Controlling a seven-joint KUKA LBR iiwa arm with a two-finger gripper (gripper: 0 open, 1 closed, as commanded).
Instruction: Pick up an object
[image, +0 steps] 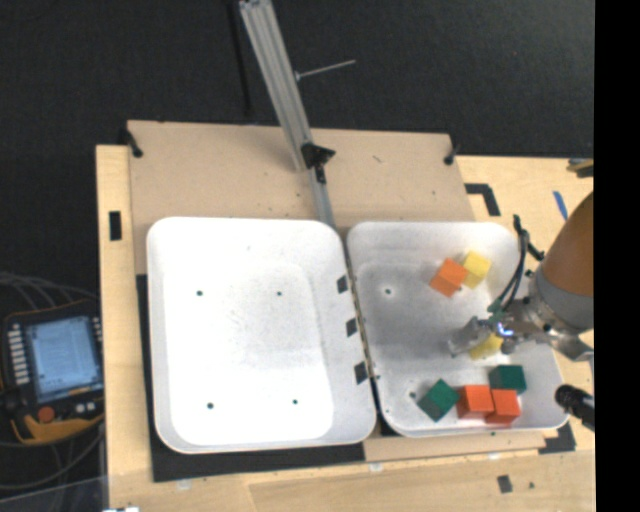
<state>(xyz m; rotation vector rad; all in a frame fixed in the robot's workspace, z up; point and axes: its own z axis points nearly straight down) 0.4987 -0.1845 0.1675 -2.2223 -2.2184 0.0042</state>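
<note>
My gripper (484, 336) hangs low over the right side of the right bin (400, 250), with the arm's orange band and grey wrist just to its right. A small yellow block (488, 348) lies directly under the gripper, partly covered by it. Whether the gripper has hold of the block cannot be made out. An orange cube (449, 276) and a yellow cube (477, 264) sit together in the bin's far part. Near the front edge lie a green block (437, 399), two orange blocks (476, 400) (505, 404) and a darker green block (508, 378).
The left bin (245, 330) stands beside the right one, joined by black clips along the shared edge. A slanted metal rail (290, 100) rises from behind the bins. A handheld control pad (55, 360) sits off the bench at the left.
</note>
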